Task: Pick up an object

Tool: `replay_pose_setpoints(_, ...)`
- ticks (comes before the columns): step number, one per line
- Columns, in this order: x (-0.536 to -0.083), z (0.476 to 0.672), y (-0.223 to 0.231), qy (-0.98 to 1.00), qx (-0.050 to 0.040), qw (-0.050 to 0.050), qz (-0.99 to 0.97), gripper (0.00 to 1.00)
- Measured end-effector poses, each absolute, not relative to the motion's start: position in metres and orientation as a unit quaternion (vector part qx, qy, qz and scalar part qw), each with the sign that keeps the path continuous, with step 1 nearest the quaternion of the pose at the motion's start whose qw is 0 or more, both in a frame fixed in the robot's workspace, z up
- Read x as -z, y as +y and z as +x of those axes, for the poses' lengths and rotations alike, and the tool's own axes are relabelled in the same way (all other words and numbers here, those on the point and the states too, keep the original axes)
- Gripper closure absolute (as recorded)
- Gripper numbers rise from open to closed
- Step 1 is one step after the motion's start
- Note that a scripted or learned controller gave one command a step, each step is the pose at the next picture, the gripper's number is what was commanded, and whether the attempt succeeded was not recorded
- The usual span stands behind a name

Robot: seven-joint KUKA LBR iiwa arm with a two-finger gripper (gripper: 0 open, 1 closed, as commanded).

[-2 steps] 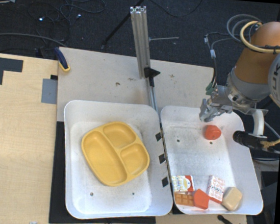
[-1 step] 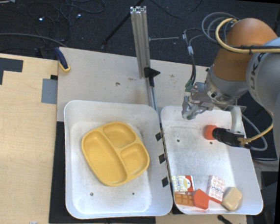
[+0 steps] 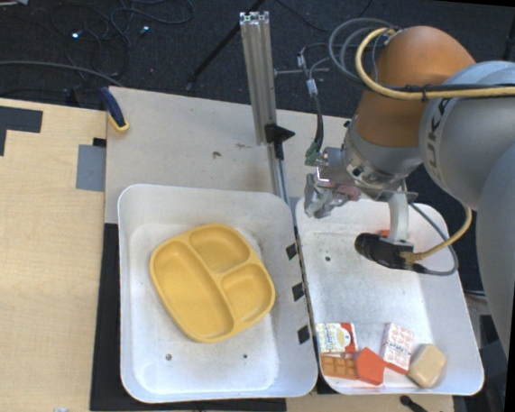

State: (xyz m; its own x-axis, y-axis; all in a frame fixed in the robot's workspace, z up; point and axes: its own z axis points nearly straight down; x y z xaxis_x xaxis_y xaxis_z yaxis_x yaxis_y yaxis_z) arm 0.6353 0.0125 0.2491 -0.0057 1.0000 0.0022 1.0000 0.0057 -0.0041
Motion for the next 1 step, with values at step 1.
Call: replay_pose_setpoints(1,-0.2401,0.6232,0.0661,-0.709,-0.0011,0.002,-0.705,1.00)
